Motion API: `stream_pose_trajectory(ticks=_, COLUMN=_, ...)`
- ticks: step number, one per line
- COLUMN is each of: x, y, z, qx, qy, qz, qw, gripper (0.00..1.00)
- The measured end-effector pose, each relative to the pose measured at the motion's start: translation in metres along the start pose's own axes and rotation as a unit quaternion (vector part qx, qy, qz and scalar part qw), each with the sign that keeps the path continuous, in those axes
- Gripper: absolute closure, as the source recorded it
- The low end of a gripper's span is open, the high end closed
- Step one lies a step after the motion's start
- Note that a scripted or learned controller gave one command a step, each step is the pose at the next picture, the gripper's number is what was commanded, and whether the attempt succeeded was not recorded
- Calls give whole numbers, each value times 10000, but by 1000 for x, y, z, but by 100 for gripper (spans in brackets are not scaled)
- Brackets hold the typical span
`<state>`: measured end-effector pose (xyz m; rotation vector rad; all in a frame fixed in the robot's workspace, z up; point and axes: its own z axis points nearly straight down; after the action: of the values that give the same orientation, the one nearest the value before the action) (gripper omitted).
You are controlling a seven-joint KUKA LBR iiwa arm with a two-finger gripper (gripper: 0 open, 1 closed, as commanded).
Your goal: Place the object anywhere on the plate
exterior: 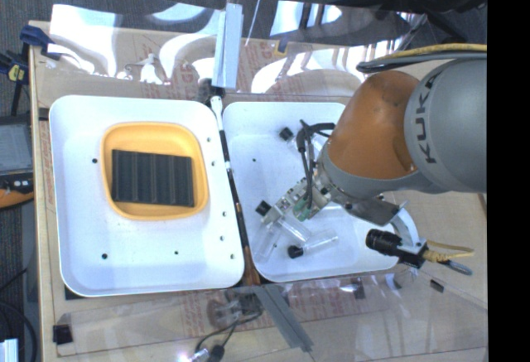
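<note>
A yellow plate (154,142) with rounded corners sits in the left bin (74,244). A dark ribbed rectangular object (153,177) lies flat on the plate, filling most of its middle. My gripper (278,229) hangs low over the right bin (257,128), far to the right of the plate. Its clear fingers are spread apart and open, with nothing between them. The grey arm with its orange band (373,137) covers the right half of that bin.
A small black piece (286,134) lies near the back of the right bin. The raised rims where the two bins meet (228,186) run between gripper and plate. White floor surrounds the plate on all sides.
</note>
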<state>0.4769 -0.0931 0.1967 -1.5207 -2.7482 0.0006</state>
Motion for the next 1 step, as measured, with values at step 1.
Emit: stream_pose_trajectory(ticks=1, x=27, y=17, z=-26, qx=-1, qy=0, qz=-241, qw=9997, gripper=100)
